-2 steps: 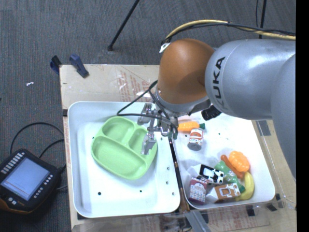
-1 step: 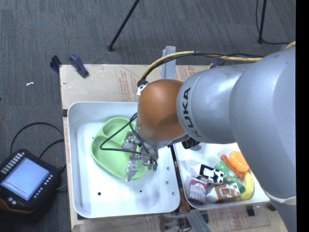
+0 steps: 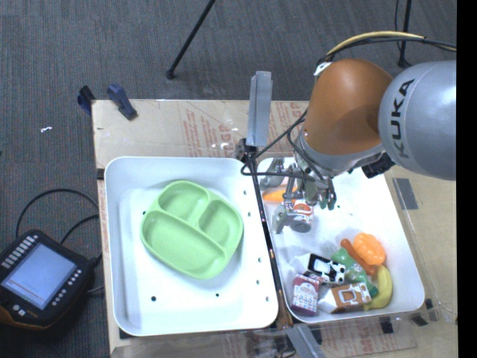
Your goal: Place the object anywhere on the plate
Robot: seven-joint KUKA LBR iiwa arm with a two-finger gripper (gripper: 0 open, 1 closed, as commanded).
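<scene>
Floor: dark grey carpet around the desk (image 3: 186,121), with a tripod leg at the top and a handheld pendant (image 3: 39,278) at lower left
Desk: brown, bearing two white bins side by side
Left bin (image 3: 123,200): holds a green plate (image 3: 192,228) with three compartments, nothing on it
Right bin (image 3: 399,237): a cluster near its front (cow-patterned piece, small cartons (image 3: 305,293), orange toy (image 3: 367,249), banana (image 3: 383,286))
Arm (image 3: 358,114): grey and orange, reaching in from the right over the right bin's back part
Gripper (image 3: 302,206): low over the right bin's back left; a small white and red object (image 3: 302,209) lies at its tips, and open or closed I cannot tell
Orange piece (image 3: 273,196): just left of the gripper, near the bin's wall
</scene>
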